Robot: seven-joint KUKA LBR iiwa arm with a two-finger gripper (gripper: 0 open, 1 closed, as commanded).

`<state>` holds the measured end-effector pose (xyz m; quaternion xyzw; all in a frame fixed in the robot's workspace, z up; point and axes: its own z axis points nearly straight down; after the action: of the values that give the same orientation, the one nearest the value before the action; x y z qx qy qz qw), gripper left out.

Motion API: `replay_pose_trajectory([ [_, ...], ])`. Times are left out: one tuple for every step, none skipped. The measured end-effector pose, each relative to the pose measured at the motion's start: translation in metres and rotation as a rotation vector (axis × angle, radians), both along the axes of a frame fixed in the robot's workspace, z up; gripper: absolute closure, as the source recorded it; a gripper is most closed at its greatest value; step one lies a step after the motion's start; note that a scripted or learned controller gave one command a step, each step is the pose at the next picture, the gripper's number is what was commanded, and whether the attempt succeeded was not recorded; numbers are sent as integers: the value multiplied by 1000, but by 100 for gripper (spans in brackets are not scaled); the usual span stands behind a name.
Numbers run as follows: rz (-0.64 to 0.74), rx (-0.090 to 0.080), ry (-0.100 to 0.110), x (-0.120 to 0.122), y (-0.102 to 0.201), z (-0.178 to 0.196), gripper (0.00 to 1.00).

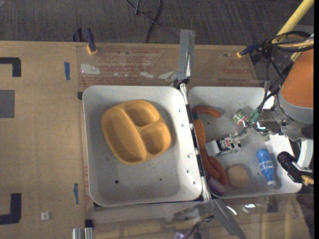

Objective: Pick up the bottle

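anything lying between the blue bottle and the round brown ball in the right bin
No. In the camera view, bare white bin floor separates the bottle from the brown ball.

The blue bottle (265,166) lies flat near the right bin's front right corner; cap toward the front.

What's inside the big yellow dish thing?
The yellow dish sits in the left bin. Its three compartments look bare, holding only yellow plastic. The bin floor beneath it is covered, so anything there stays hidden.

The grey arm (299,91) with its orange band reaches in from the right edge, wrist angled leftward
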<state>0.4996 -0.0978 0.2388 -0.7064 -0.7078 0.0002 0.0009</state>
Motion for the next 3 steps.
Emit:
replay_pose_trajectory([
  [-47,0,-1,-20,-71,-143,0],
  [-49,-1,-3,-20,-71,-133,100],
  [420,-4,-10,7,-123,-151,100],
])
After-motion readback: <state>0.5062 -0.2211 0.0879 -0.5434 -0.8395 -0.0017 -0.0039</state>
